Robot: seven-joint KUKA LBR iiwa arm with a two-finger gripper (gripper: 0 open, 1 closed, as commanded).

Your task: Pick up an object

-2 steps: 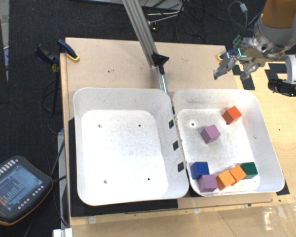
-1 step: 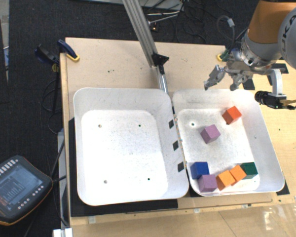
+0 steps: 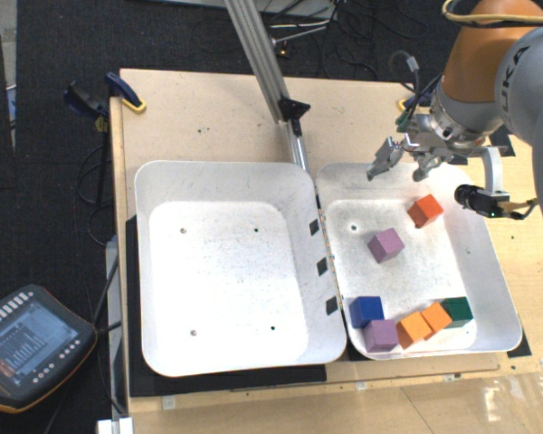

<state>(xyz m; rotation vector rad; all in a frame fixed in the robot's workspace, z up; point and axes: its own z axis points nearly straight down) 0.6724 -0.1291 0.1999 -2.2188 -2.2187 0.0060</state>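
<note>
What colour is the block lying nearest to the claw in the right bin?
Orange; the block shows plainly in the camera view, just below the claw.

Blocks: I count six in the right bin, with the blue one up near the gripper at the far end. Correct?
Not quite. The camera view shows six blocks in the right bin, but the one near the gripper is the orange block. The blue block sits at the near edge.

Arm (image 3: 498, 52) cut off by right edge above the right bin (image 3: 489, 269), handheld pendant (image 3: 27, 351) clipped at left edge, far from that bin.
</note>
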